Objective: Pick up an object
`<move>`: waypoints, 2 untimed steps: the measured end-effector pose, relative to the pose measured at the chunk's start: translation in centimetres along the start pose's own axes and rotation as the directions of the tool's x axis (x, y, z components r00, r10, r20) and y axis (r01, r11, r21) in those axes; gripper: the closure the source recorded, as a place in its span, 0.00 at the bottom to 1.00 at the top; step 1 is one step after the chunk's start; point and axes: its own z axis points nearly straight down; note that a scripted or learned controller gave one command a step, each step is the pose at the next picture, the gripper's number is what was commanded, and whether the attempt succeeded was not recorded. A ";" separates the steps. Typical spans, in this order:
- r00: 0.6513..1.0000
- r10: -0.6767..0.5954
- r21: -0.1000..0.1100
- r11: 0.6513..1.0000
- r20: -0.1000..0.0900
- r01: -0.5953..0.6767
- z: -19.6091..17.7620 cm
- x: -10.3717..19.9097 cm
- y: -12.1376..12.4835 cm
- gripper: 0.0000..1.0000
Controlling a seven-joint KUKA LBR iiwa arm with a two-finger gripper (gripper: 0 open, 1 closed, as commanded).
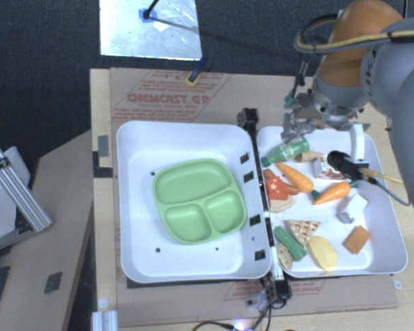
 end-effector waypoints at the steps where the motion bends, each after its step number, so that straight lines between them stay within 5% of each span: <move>1: 1.000 0.000 -0.002 1.000 0.000 0.000 -0.8 0.2 1.4 1.00; 2: 1.000 0.006 -0.001 1.000 0.000 -0.006 -1.9 -0.4 0.2 1.00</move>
